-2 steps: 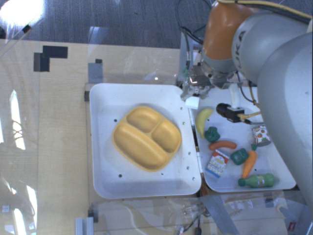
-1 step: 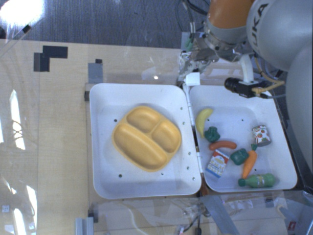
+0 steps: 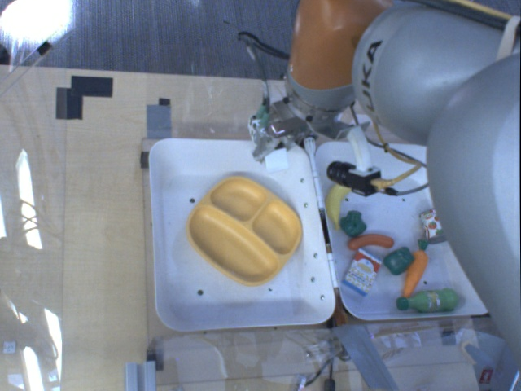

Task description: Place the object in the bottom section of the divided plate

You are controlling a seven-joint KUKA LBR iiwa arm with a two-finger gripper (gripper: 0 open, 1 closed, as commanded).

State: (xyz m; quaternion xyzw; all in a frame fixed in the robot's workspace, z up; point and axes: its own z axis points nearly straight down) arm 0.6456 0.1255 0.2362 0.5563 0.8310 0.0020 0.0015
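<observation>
Closest to you, the grey arm [image 3: 456,129] fills the right side, its orange band [image 3: 326,31] above the wrist. Below that, the pincer [image 3: 273,141] hangs over the far edge of the left bin [image 3: 171,300], close to the rim it shares with the right bin [image 3: 464,308]. You cannot tell from this angle whether its tips are parted or closed, and a small pale block [image 3: 277,160] shows just under it, though whether it is gripped is unclear.

Look to the left bin for the yellow divided plate [image 3: 244,228]; it lies flat near the middle, turned at a slant, with two small sections on the far side and one long section on the near side.

In the right bin you have a banana [image 3: 334,204] along the left wall, a green piece [image 3: 352,222], a sausage [image 3: 371,241], a small carton [image 3: 361,272], a second green piece [image 3: 398,259], a carrot [image 3: 415,272] and a green bottle [image 3: 429,301] lying near the front rim. All of these sit well apart from the plate, on the pale wooden bench [image 3: 73,259].
</observation>
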